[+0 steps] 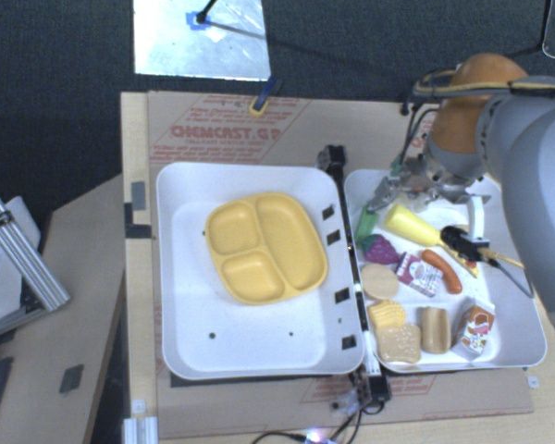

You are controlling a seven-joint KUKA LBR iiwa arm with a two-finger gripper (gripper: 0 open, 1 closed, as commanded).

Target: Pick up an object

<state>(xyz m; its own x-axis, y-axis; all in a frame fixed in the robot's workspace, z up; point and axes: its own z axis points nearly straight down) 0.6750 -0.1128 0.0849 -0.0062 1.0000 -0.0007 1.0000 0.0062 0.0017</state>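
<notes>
Two white bins side by side on the desk. In the left bin, a yellow divided plate. In the right bin, a heap of toy food: yellow corn, purple grapes, sausage, bread slice, small carton. Above that bin's far left corner, the gripper, just beside the corn; whether fingers apart or together, impossible to tell.
</notes>
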